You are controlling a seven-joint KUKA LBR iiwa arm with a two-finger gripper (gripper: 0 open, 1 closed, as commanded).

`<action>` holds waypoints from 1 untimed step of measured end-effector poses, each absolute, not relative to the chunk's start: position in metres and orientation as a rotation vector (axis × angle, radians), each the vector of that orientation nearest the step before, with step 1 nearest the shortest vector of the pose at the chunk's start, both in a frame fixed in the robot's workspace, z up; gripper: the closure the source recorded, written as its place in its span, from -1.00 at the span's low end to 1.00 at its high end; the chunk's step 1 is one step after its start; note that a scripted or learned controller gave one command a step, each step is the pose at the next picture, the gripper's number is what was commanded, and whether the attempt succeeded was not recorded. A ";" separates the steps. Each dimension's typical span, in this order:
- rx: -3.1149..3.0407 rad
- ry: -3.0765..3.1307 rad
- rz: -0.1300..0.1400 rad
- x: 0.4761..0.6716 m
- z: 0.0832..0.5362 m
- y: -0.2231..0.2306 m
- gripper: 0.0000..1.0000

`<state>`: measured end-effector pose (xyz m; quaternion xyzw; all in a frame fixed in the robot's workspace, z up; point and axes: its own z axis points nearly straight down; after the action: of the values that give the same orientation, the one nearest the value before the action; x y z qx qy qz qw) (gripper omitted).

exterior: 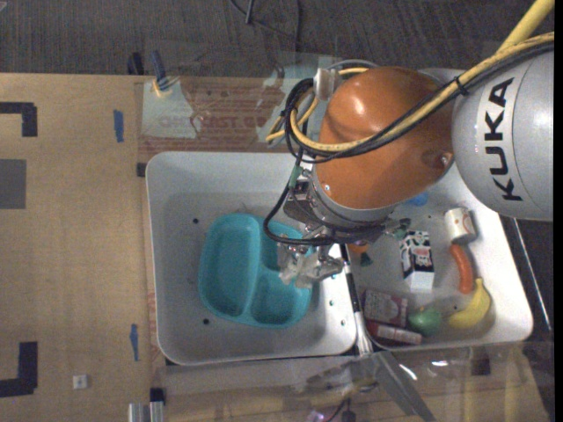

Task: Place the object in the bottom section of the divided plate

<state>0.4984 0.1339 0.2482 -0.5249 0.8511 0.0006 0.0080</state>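
**Gripper above the plate, placement not confirmed**

Cardboard-covered bench and dark floor frame the scene, and two shallow white bins sit side by side on the bench. Starting from the task's thing: I cannot say for sure where the object is. Something pale and partly see-through shows at the gripper [303, 266], right at its tip, but the picture is too blurred there to tell if it is an object or a part of the tool. So I cannot tell how far the fingers are open, or whether they hold anything.

Under the gripper lies the divided plate [230, 271], teal, in the left bin [167, 236]. Its large section at the left looks empty. The smaller section toward the lower edge of the view [274, 304] also looks empty, as far as it is visible; the gripper hides a part of the plate's right side.

My judgement: the arm [387, 139] is already brought over the plate, so the approach is mostly done. What is left is to lower over the bottom section and release, if an object really is held.

Farther out, the right bin [515, 310] holds a banana [473, 306], a small carton [418, 258], a green fruit [427, 320] and some packets.
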 end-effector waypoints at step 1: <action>-1.773 2.573 -0.005 0.490 0.111 0.105 1.00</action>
<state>0.4900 0.1045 0.1112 -0.5674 0.8234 -0.0016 0.0083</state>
